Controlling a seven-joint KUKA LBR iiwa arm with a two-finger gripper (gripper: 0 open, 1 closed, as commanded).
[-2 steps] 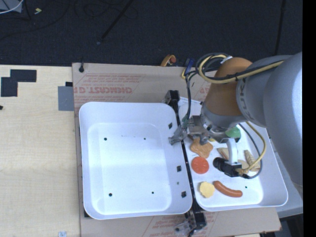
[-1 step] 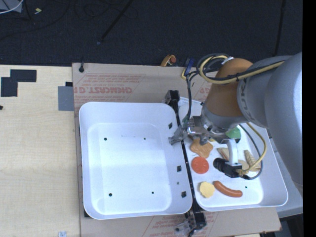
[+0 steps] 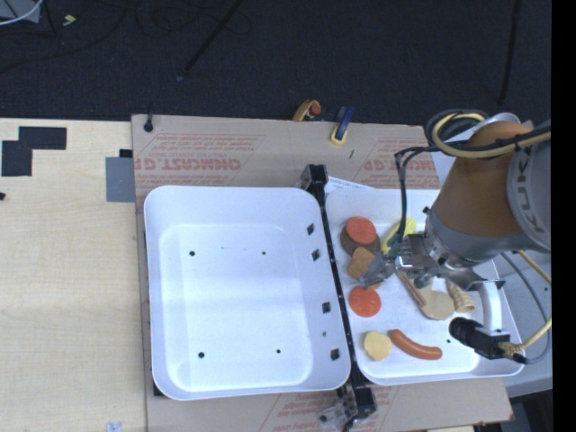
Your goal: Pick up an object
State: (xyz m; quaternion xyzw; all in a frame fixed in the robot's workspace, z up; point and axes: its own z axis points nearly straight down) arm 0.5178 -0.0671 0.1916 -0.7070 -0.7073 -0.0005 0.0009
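**Arm low over right bin, gripper down among the toy food**

Gripper [image 3: 396, 266] sits low in the right bin [image 3: 490, 367], in the clutter at its middle. Jaw state: can't tell, the wrist and cables hide the fingers.

Objects, all in the right bin:
- orange-red round piece [image 3: 362, 230], near the divider, upper part
- brown chunk [image 3: 361, 261] just below it, beside the gripper
- second orange-red disc [image 3: 365, 302], lower
- yellow lump [image 3: 377, 345] near the front wall, orange sausage [image 3: 415, 346] just beside it
- tan piece [image 3: 437, 306] under the wrist, partly covered
- yellow-green bit [image 3: 402, 232] by the cables, too hidden to name

Nothing visibly between the fingers.

Left bin [image 3: 162, 241]: white, a few small dark dots on the floor. Both bins rest on a cardboard sheet [image 3: 225, 151] with printed lettering, laid on a light wood bench [image 3: 63, 268]. Two clamps [image 3: 324, 120] at the sheet's far edge. Dark floor and loose cables beyond.
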